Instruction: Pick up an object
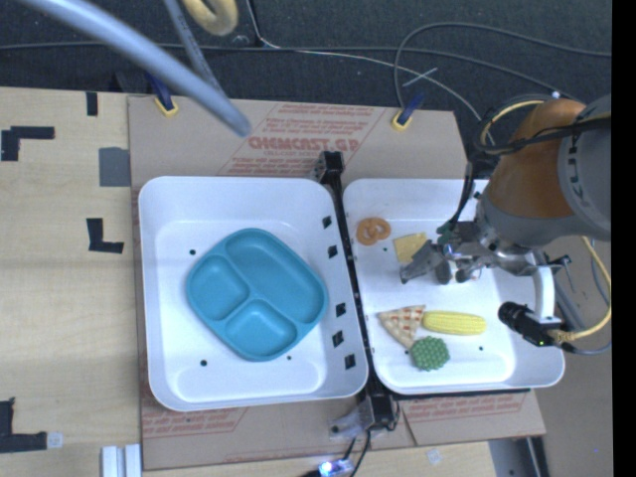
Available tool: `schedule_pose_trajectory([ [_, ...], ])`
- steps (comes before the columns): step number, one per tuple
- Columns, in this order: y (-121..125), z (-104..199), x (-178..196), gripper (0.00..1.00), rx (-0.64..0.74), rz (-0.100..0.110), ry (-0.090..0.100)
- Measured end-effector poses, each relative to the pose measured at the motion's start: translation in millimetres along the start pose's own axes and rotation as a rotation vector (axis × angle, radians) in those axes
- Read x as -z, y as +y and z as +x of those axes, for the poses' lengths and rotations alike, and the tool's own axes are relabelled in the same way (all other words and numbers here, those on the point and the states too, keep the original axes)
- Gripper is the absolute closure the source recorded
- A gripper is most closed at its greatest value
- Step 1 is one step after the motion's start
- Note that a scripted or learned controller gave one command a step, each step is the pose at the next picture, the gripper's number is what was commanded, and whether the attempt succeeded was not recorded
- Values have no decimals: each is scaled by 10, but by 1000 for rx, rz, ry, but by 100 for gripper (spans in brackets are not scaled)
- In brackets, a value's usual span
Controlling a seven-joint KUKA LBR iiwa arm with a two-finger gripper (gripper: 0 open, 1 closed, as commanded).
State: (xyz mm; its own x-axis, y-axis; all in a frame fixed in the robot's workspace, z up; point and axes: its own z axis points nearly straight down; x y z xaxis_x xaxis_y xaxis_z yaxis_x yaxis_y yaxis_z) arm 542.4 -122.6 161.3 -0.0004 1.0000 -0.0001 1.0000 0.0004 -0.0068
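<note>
The dark two-finger pincer point(434, 263) is seen spread and grasping nothing, low in the right white bin point(497, 366). The small yellow cheese-like wedge point(408, 245) lies just beside it, toward the divider, its long axis crosswise.

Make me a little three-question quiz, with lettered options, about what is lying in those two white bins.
1. Where is the blue tray?
A. left bin
B. right bin
C. on the cardboard

2. How many toy foods lie in the right bin?
A. two
B. five
C. eight

3. How does the corn cob lie?
A. standing on end
B. flat on the bin floor
C. on the blue tray

Answers:
1 A, it sits in the middle of the left bin.
2 B: pretzel, cheese wedge, pizza slice, corn cob, broccoli.
3 B, it lies lengthwise beside the pizza slice.
</note>
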Motion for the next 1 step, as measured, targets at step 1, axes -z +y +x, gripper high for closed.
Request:
schedule_pose_trajectory([
  [1,0,-1,-648,0,1,1,1],
])
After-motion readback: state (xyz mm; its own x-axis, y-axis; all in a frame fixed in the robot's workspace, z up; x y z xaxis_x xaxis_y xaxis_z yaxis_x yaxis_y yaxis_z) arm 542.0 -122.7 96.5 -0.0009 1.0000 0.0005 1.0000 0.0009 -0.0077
